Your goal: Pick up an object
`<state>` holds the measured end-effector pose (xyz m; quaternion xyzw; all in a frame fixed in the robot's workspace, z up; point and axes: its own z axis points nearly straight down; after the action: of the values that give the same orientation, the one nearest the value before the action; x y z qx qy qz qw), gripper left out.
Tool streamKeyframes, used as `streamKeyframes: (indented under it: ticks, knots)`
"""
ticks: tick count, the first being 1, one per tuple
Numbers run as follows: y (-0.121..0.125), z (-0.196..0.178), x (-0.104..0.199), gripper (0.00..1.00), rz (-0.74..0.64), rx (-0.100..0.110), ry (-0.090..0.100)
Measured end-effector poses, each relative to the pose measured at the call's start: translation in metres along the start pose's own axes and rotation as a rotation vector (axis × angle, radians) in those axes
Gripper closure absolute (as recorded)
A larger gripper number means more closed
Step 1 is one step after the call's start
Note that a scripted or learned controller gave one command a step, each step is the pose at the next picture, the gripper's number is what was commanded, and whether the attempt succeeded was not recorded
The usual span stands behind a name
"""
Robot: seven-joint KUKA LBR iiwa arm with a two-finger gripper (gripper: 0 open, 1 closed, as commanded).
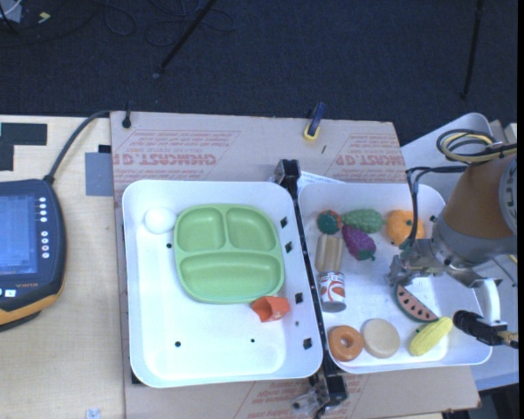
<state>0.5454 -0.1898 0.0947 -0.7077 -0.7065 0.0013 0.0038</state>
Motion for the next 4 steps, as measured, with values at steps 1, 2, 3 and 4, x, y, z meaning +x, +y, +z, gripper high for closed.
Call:
streamKeyframes:
  ticks: [1,2,3,4]
  knots:
    - [0.005,-0.060,0.001,1.00,-0.003,-0.007,-0.003]
    - [0.013,-0.109,-0.007,1.00,-0.003,-0.007,-0.004]
    - [0.013,-0.132,-0.009,1.00,-0.003,-0.004,-0.003]
    - [0.012,-0.131,0.045,1.00,-0.006,-0.001,0.000]
